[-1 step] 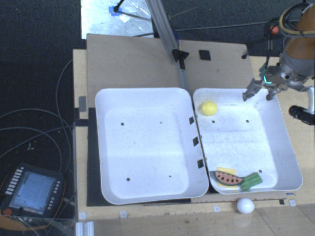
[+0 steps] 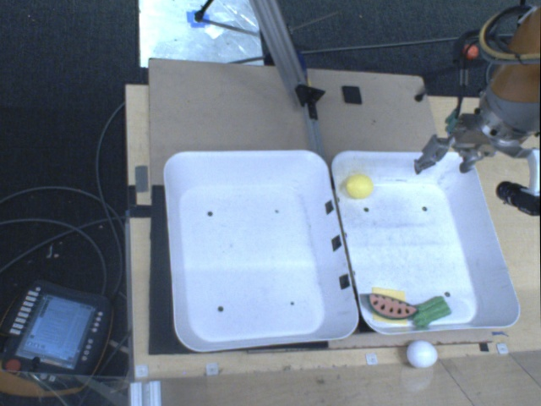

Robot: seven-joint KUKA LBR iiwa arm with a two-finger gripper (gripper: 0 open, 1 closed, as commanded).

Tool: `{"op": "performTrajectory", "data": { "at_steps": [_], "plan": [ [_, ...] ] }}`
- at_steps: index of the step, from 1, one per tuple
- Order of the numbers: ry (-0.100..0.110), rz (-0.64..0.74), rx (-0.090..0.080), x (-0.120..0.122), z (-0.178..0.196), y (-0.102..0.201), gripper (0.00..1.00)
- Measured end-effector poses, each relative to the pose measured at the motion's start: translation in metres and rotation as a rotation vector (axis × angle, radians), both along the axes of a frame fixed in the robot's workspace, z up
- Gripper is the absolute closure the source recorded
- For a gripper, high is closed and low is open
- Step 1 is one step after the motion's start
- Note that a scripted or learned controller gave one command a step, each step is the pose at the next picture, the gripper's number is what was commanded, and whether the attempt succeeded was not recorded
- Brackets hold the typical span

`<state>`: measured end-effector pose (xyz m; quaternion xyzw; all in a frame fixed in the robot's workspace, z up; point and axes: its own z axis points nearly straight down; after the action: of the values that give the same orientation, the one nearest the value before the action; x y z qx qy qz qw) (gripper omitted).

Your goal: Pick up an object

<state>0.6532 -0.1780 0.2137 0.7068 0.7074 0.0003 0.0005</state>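
Note:
My gripper hangs over the far right corner of the right bin, open, with nothing between its two fingers. A yellow ball lies in the right bin's far left corner, well to the left of the gripper. At the bin's near edge lie a watermelon slice, a yellow piece just behind it, and a green object to its right.
The left bin stands beside the right one. A white ball rests on the bench just in front of the right bin. A slanted metal pole rises behind the bins. A teach pendant sits at the lower left.

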Motion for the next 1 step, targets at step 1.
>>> {"op": "performTrajectory", "data": {
  "at_steps": [1],
  "plan": [
    [0.005, -0.001, 0.001, -0.0043, -0.0552, -0.0091, 0.0]
  ]
}}
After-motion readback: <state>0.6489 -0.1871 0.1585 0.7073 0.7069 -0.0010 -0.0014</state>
